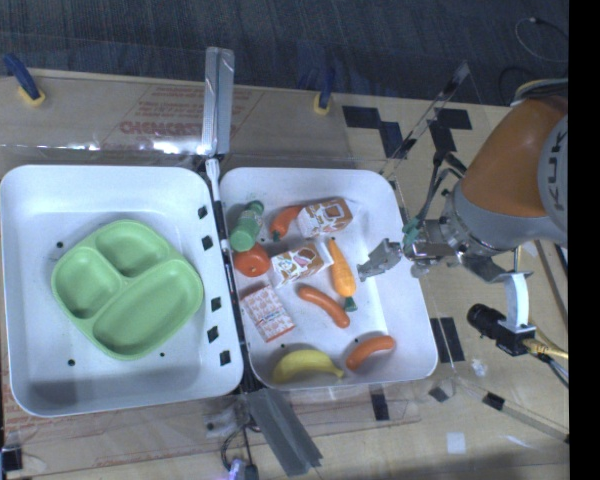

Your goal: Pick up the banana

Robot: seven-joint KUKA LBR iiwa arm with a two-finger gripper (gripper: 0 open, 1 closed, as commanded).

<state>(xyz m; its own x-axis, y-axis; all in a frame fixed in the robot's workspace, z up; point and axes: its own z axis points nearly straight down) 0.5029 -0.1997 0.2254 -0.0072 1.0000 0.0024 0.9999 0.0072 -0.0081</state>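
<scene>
While hovering by the right bin's right wall, gripper state impossible to tell; lying along the near edge toward the bin's near-left corner, banana, long axis parallel to that edge.

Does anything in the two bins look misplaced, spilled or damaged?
Nothing stands out. The toy foods lie loose but unspilled in the right bin, the banana at its near edge; the green plate lies flat in the left bin.
</scene>
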